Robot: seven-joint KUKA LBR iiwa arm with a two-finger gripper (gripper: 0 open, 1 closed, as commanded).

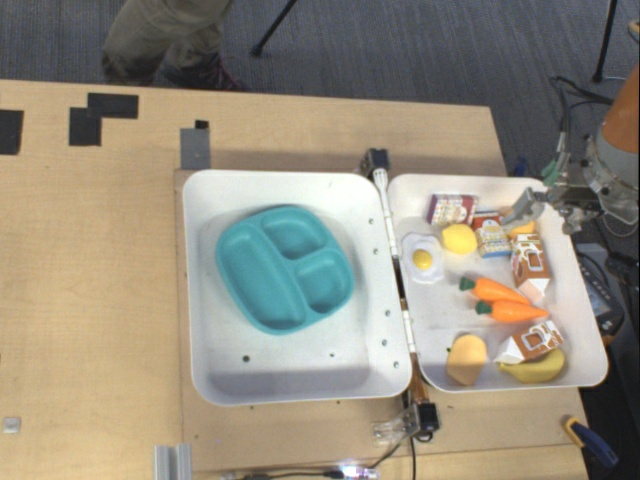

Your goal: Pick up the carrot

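Observation:
Two orange carrots with green stems lie side by side in the right bin [435, 368], right of its middle: one carrot [500, 291] and a second carrot [518, 312] just below it. My gripper [527, 206] hangs over the bin's upper right corner, above the small cartons and well up from the carrots. Nothing shows between its fingers. The grey arm with its orange band [620, 128] comes in from the right edge.
Around the carrots sit a lemon [458, 239], a fried egg [424, 259], small cartons [528, 258], a banana [535, 368] and a peach-coloured fruit [466, 358]. In the left bin [205, 368] lies a teal divided plate [285, 268].

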